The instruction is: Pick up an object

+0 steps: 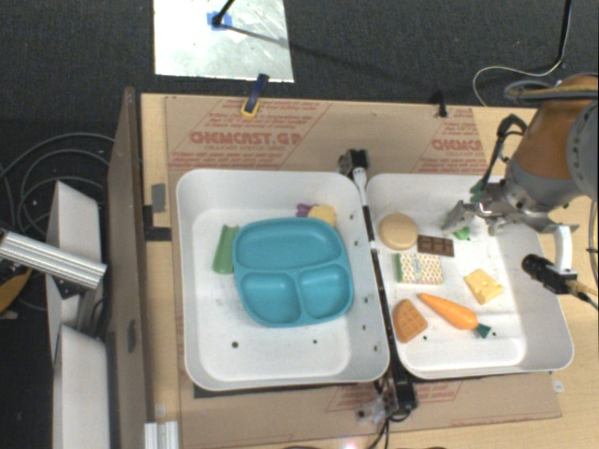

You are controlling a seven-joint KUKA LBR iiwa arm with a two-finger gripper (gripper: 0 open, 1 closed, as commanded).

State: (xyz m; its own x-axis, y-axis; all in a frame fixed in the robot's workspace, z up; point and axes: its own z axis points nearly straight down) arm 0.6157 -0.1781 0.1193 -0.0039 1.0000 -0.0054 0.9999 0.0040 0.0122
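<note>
White right bin (538, 340): holds chocolate bar (435, 245), carrot (447, 311), cheese (483, 285).
Hand (460, 221): far side, above the chocolate; grip state cannot be told.
Approach: descend straight, centred on the chocolate.

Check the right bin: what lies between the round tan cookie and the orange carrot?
In the camera view, a speckled square block lies between the round tan cookie and the carrot, inside the right bin.
</note>
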